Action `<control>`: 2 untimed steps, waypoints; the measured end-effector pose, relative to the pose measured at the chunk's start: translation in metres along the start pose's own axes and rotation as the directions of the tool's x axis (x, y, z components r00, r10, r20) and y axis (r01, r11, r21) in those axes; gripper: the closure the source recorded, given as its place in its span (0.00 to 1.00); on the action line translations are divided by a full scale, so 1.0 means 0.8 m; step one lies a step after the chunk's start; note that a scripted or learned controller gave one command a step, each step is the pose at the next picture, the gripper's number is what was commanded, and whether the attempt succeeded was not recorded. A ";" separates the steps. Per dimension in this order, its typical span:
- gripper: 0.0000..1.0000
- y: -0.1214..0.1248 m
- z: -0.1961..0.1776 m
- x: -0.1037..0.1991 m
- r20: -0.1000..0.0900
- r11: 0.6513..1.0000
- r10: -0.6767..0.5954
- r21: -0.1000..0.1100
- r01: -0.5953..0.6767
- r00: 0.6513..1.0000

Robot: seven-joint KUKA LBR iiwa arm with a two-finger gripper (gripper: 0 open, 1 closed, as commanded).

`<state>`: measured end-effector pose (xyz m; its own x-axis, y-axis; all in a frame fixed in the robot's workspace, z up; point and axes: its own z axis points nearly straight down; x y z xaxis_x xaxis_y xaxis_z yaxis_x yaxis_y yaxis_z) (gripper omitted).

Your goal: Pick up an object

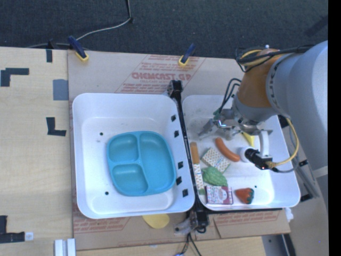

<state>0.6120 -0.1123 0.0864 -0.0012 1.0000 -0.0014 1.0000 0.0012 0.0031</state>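
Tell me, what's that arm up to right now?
Gripper low over right bin, fingers unreadable. Orange sausage just beside it, not held. Cracker and green leaf crowd close.

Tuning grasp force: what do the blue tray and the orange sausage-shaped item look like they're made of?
Blue tray: looks like moulded hard plastic, smooth semi-matte finish; uniform colour and rounded compartment walls suggest it.
Orange sausage-shaped item: probably toy-food plastic or rubber, smooth with a slight sheen; rigidity can't be judged from here.
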 end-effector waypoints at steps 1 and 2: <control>0.00 -0.020 -0.001 -0.010 0.000 1.000 -0.001 -0.003 0.001 1.000; 1.00 -0.020 -0.012 -0.011 0.001 1.000 0.000 -0.003 0.000 1.000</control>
